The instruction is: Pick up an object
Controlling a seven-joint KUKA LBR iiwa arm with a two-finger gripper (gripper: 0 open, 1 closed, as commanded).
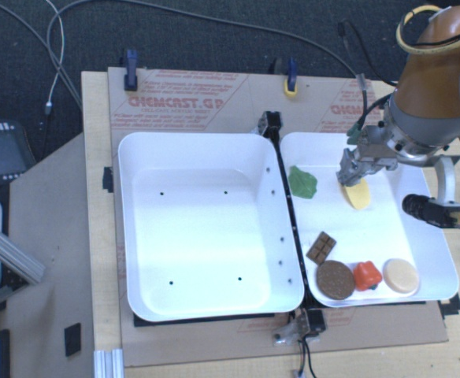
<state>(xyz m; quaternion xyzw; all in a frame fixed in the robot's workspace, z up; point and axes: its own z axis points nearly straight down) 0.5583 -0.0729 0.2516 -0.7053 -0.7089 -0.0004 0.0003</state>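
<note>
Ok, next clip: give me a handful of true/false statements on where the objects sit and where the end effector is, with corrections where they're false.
1. All the loose objects lie in the right bin. True.
2. The end effector is over the yellow object. True.
3. The green object lies in the left bin. False: it lies in the right bin, close to the divider between the bins.
4. The red object lies between the brown disc and the cream disc. True.
5. The small brown chocolate-like block lies at the far edge of the right bin. False: it lies toward the near edge, just above the brown disc.
</note>
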